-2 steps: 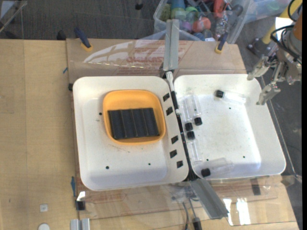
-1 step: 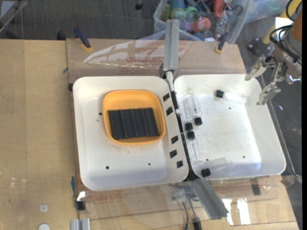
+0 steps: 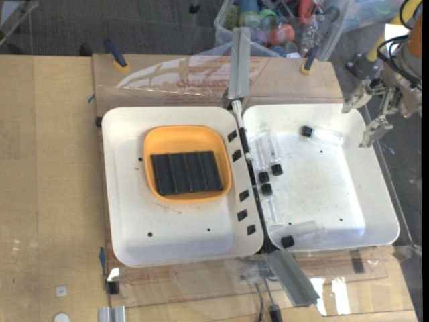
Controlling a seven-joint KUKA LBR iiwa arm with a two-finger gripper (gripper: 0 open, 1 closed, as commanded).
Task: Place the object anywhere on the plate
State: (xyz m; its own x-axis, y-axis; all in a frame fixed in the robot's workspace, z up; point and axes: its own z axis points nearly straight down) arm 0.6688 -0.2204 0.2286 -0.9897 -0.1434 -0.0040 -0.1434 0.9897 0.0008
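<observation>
One plate (image 3: 153,143) — one dark slab (image 3: 186,172)

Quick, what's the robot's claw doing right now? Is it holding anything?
Claw: open, holding nothing, up over the right white bin's far right corner.

My arm (image 3: 412,32) runs off the right edge, so I see little above its wrist. The clear items (image 3: 268,154) in the right bin (image 3: 375,200) are too faint to identify. The toy tub (image 3: 288,9) is cropped at the top.
</observation>
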